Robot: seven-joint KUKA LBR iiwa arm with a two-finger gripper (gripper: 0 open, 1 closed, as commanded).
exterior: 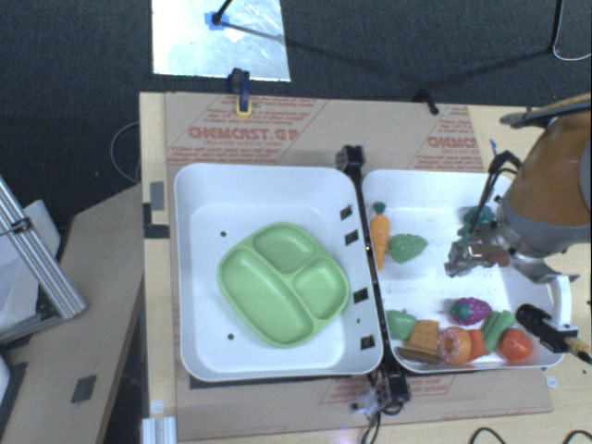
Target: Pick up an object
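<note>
The gripper (465, 258) is hovering near the right bin's (421, 192) right edge, its grip state unreadable, above the purple toy (470, 310).

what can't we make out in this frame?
- End effector fingers: small and blurred in the camera view; open or shut unclear, as is any contact with the right bin.
- Teal object: partly behind the arm; identity unclear.
- Toy food pile: pieces overlap, hiding lower ones.
- Arm: upper part cut off by the right edge.
</note>
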